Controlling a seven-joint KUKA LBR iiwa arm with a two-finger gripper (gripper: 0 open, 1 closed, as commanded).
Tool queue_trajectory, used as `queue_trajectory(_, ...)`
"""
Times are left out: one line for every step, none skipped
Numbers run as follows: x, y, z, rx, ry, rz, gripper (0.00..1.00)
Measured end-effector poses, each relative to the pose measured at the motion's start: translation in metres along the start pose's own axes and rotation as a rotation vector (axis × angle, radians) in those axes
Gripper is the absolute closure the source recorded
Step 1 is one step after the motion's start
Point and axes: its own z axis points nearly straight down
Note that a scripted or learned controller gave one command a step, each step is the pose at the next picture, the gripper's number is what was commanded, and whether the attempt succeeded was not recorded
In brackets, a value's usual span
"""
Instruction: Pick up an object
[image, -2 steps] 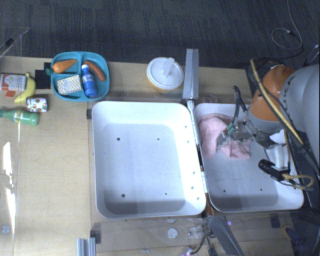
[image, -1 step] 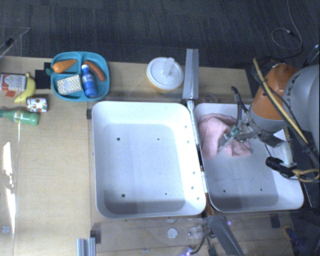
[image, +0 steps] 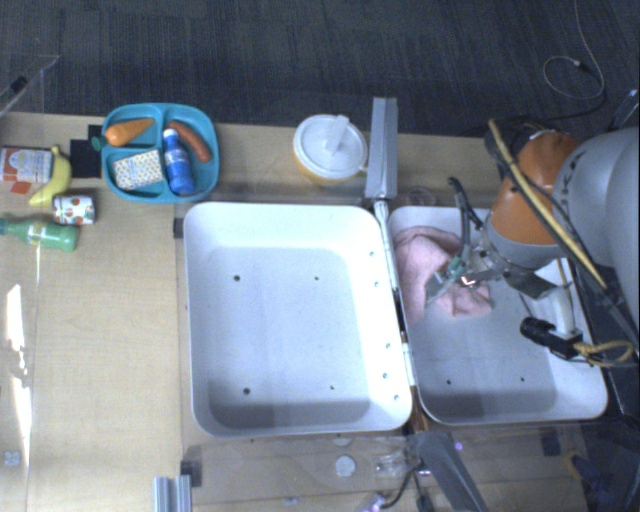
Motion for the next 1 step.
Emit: queue_trajectory(-0.0090,-0.0151,-0.0003,-0.002,0.001,-0.038,0.00)
